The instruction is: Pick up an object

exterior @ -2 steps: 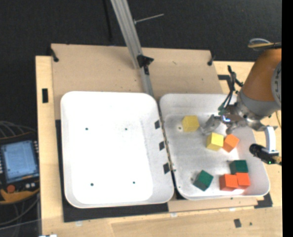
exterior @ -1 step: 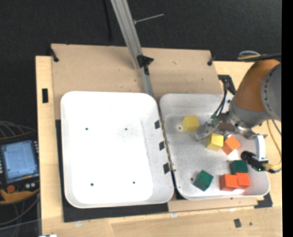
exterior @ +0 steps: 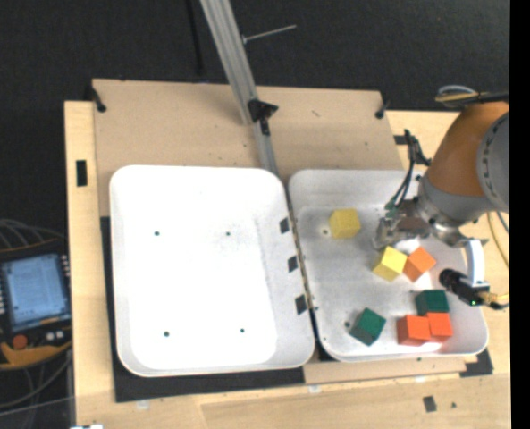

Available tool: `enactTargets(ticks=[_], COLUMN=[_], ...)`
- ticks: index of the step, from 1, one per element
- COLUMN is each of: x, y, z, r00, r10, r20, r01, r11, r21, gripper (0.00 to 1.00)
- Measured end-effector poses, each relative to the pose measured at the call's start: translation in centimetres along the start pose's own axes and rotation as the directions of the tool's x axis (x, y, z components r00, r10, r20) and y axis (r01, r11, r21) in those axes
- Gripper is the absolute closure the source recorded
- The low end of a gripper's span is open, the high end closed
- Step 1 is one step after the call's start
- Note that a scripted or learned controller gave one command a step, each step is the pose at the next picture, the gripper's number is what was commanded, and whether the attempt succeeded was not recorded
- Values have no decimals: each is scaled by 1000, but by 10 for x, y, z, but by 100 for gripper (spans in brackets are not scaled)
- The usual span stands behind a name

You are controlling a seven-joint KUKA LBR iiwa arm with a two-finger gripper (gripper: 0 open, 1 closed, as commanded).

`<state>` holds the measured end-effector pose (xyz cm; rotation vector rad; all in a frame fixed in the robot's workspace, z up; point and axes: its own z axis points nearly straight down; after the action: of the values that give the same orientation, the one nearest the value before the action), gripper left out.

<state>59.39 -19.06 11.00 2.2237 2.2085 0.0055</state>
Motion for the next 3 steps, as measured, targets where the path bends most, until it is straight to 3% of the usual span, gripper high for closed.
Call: enactTargets(ticks=[1,3], x=[-2,-2], y=[1,-1], z=[-65,-155], r00=[1000,1000], r10=[-5,-11], r20=[0,-1], r01=[5,11], r11=[1000,1000], r21=[0,1], gripper=[100,100])
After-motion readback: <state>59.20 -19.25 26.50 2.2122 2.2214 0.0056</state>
